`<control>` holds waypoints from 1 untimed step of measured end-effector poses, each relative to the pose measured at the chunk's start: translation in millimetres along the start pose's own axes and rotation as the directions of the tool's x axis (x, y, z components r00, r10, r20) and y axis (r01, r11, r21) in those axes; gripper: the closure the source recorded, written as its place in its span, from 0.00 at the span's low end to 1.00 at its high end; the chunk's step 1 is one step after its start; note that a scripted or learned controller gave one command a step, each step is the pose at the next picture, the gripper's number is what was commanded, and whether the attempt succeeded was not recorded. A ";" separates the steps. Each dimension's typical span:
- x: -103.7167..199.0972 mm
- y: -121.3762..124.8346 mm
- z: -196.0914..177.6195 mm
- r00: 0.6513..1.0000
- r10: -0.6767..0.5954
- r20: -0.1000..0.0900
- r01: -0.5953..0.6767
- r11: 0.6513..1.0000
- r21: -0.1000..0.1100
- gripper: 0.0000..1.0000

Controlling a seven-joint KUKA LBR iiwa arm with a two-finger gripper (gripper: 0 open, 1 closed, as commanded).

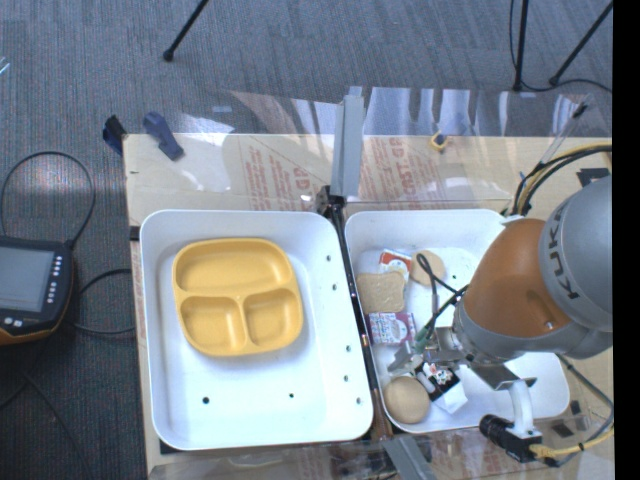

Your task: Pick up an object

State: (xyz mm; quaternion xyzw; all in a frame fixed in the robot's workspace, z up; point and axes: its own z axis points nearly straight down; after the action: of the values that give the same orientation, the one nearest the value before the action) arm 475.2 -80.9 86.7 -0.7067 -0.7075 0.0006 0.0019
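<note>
Left bin [160, 268]: a yellow divided tray [238, 295] lies flat in its upper left part, toward 10 o'clock from the bin's centre. The tray sits near the bin's left and far walls. Bare white floor runs along the near wall and the right wall, giving open room at 4 to 6 o'clock.

Right bin [470, 218]: contents crowd its left half. A slice of toast [380, 291] lies near the left wall, with a red-and-white packet [395, 261] at its 12 o'clock and a small printed packet [389, 327] at its 6 o'clock. A tan round item [428, 267] with a dark looped cord over it lies just right of the toast. A beige egg-shaped object [406, 400] rests in the near left corner, close to the near rim.

The arm [540, 288] covers the bin's right half. The gripper [430, 353] is down among the items, at 1 o'clock from the egg-shaped object and beside a black-and-white carton [440, 383]. Whether its jaws are wide, narrow or holding anything cannot be told.
</note>
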 end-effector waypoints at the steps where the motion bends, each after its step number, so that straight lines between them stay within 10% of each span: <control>1: -2.5 -0.8 -8.6 1.000 0.009 0.000 -0.009 1.000 0.002 1.00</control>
State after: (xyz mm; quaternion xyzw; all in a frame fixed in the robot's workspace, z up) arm 474.4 -83.4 95.3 -0.7099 -0.7043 0.0015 0.0027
